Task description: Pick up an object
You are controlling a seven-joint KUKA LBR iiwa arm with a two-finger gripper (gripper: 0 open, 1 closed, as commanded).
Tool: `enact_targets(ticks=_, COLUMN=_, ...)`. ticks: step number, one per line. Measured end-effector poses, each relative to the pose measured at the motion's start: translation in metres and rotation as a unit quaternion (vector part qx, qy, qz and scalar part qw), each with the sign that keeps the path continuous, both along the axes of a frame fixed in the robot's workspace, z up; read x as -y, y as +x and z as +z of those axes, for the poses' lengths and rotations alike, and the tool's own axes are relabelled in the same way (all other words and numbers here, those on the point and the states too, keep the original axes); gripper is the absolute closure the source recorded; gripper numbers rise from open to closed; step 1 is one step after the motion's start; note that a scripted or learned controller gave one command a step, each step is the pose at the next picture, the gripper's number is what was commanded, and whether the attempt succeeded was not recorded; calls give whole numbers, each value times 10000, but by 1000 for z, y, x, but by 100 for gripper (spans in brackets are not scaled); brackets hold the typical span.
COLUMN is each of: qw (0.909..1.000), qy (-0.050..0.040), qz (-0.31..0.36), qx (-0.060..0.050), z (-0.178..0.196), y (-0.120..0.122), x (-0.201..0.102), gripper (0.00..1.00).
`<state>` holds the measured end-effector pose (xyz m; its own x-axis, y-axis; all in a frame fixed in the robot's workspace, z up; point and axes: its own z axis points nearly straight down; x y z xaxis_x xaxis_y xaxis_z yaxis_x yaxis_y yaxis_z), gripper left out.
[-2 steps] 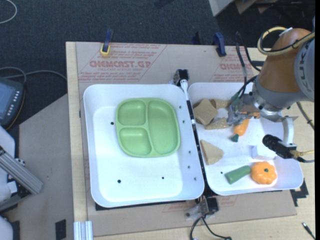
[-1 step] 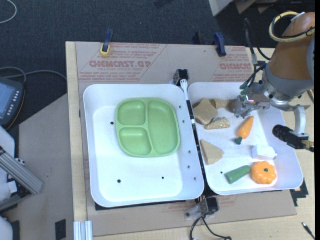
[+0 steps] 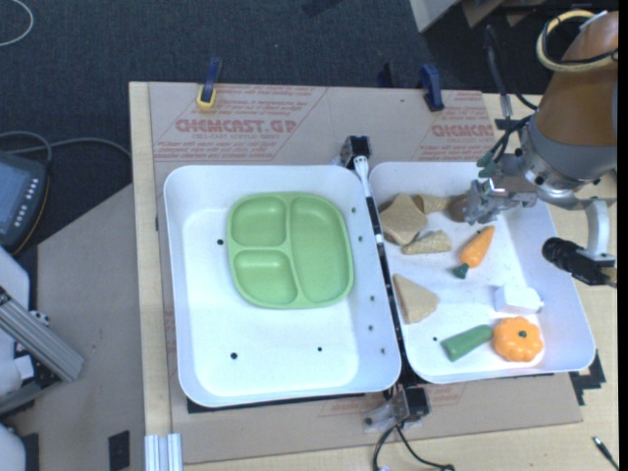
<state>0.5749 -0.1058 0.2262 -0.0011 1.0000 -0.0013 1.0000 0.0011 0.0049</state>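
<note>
Hand [image 3: 484, 204] is hovering low, grip state unclear, approaching for a pick; carrot [image 3: 477, 247] is lying just below, needing a short descent.

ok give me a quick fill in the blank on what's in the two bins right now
1. The green divided plate lies in the ____ bin.
2. The green divided plate has ____ compartments.
3. The orange pumpkin sits right beside the green ____ piece.
4. The gripper hovers over the far end of the ____ bin, just above the carrot.

Missing words: left; three; wedge-shaped; right
</note>
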Motion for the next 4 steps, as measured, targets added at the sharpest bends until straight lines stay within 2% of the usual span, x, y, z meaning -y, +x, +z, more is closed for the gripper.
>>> enact_targets(ticks=1, qw=10000, qy=22, qz=26, qx=-30, z=10, y=-11, x=-55, gripper=100)
enact_targets(ticks=2, qw=10000, qy=21, qz=21, qx=-43, z=-3, y=-27, x=-103, gripper=100)
enact_targets(ticks=3, qw=10000, qy=18, qz=29, qx=-12, z=9, y=-29, x=-157, gripper=100)
enact_targets(ticks=4, qw=10000, qy=6, qz=4, qx=-21, z=4, y=-27, x=-165, gripper=100)
